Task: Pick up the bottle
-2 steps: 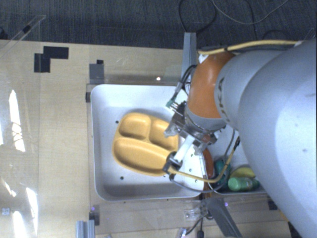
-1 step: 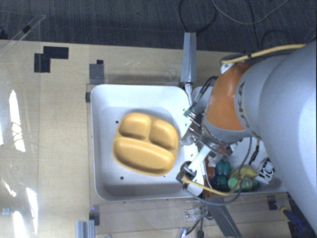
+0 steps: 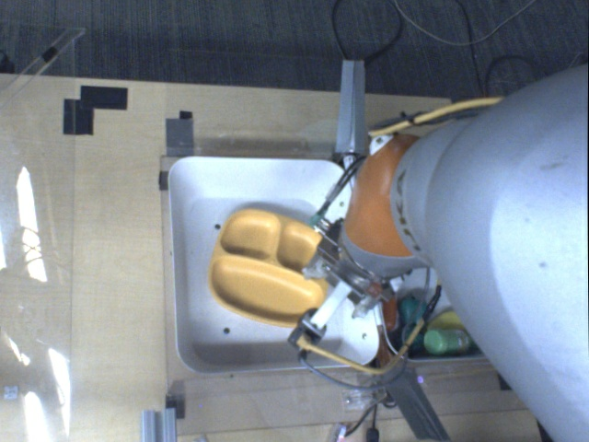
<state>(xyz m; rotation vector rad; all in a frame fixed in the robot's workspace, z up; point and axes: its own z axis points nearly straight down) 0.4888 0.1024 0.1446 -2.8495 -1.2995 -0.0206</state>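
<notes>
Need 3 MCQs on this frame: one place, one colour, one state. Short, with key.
1. Where does the yellow object lie?
A. In the left bin
B. On the bare bench
C. On the dark floor

2. What colour is the band above the wrist of the arm?
A. Blue
B. Orange
C. White

3. How does the gripper stand to the yellow object?
A. Far off, above the floor
B. At its right edge, over the left bin
C. Outside both bins, on the bench

Key: 1 A, white bin walls ring it; 2 B, the band is plainly orange; 3 B, the gripper parts meet the object's right side.
</notes>
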